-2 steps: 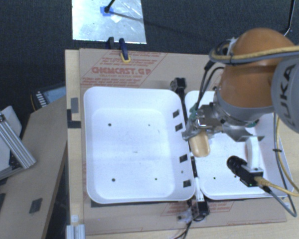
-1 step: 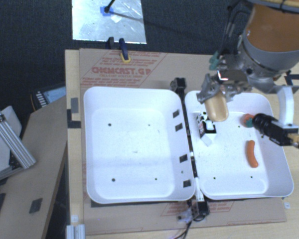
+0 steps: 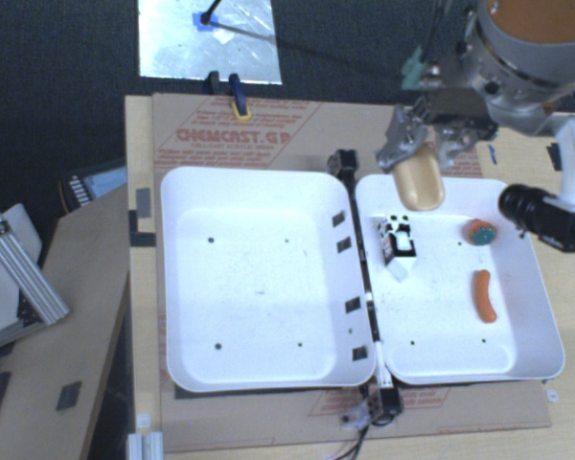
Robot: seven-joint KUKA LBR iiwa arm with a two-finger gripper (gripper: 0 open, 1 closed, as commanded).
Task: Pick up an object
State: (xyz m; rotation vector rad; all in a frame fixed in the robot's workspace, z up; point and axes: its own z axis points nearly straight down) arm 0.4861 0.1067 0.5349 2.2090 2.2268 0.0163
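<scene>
My gripper (image 3: pixel 423 155) hangs over the back edge of the right bin (image 3: pixel 527 353), at its left corner. It is shut on a tan, rounded, bread-like object (image 3: pixel 421 188), which sticks out below the fingers, its top end tucked between them. Below it in the bin lie a small black-and-white box (image 3: pixel 398 237) and a little white piece (image 3: pixel 399 270). An orange and green round toy (image 3: pixel 479 231) and an orange sausage shape (image 3: pixel 484 296) lie further right.
The left bin (image 3: pixel 187 353) sits beside the right one, with a black hinge strip (image 3: pixel 362 276) between them. A black cylinder (image 3: pixel 541 214) juts in over the right bin's far right rim. Cardboard lies under both bins.
</scene>
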